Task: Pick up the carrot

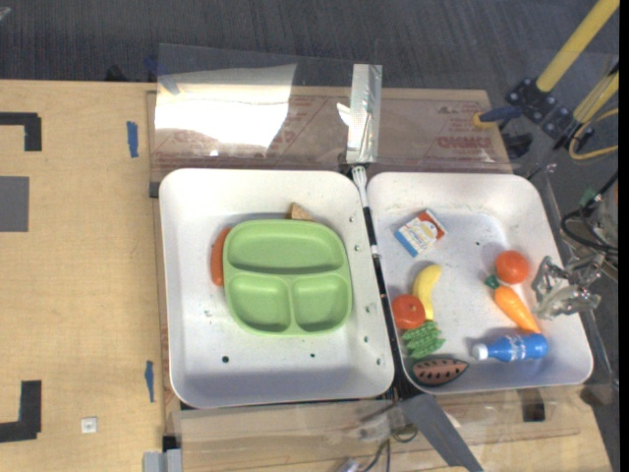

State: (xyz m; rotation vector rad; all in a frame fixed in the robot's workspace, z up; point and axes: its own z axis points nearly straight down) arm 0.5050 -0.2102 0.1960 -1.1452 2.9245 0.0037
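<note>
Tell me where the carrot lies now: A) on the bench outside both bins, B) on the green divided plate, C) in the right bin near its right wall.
C: the carrot lies on the floor of the right bin, just below an orange ball.

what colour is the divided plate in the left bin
Light green: the three-compartment plastic plate shows best in the camera view, in the left white bin.

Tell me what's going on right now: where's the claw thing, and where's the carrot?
Gripper at right bin's right edge, beside carrot. Carrot lying in bin, not held. Orange ball touching its top end, blue bottle just below.
</note>
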